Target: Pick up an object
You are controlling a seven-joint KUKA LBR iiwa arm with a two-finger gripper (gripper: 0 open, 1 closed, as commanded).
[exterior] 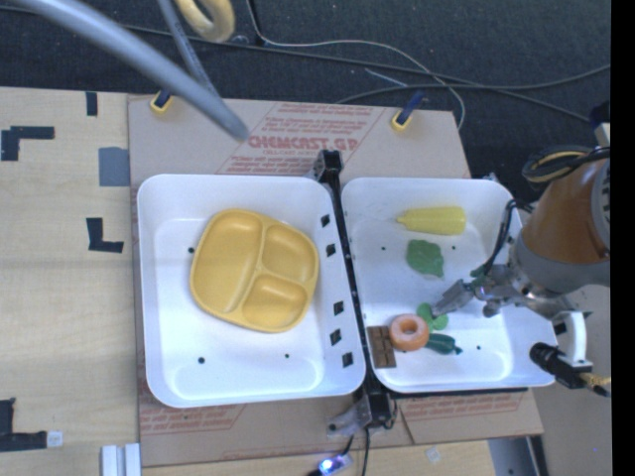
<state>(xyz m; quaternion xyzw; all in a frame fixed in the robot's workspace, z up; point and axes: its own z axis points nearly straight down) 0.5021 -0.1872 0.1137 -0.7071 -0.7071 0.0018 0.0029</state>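
The right bin (369, 228) holds a yellow corn cob (434, 220) at the back, a green leafy piece (426, 258) below it, and an orange ring (408, 332) near the front with a small green piece (441, 344) beside it. My gripper (448, 302) reaches in from the right and sits low in this bin, between the green leafy piece and the orange ring. Its fingers point left toward the ring. Nothing shows between them.
The left bin (159, 266) carries a yellow divided plate (256, 269). A black divider with clips (343, 296) runs between the bins. A small brown tag (382, 347) lies at the right bin's front left. A grey pole (129, 43) crosses the upper left.
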